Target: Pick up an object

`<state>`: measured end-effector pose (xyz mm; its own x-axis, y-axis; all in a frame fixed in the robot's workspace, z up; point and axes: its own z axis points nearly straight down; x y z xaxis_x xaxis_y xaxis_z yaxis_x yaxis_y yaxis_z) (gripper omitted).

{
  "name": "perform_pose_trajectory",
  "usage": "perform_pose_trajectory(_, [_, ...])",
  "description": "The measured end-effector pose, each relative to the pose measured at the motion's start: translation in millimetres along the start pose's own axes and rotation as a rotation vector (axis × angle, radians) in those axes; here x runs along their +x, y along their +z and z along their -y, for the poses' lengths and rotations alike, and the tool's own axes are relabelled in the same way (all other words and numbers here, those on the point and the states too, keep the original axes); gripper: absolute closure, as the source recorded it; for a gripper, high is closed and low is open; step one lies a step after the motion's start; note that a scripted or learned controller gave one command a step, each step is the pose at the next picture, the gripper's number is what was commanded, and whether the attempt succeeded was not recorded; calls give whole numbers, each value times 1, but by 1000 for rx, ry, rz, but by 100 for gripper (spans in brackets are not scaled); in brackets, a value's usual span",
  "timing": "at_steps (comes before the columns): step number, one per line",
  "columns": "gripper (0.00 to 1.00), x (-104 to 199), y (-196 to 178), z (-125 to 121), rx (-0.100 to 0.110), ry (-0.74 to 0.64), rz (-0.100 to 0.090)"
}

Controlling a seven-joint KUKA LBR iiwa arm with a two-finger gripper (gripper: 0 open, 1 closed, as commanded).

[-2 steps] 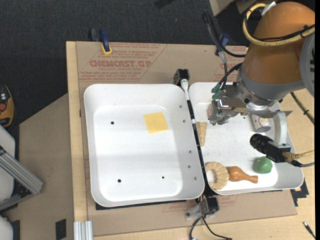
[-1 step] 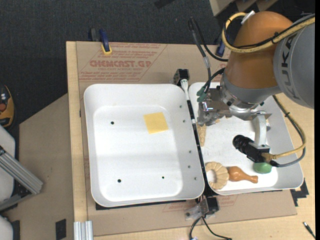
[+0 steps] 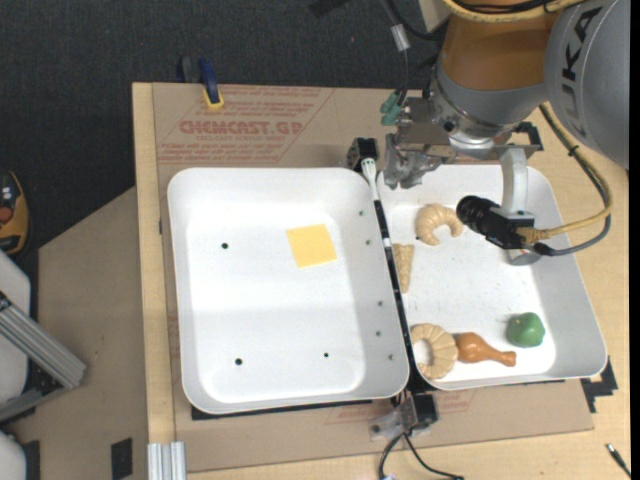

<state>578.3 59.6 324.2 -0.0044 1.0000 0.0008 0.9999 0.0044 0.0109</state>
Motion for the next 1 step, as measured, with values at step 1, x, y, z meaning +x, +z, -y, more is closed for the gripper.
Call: perform_pose_trajectory(1, [100, 56, 52, -52, 9, -1, 0])
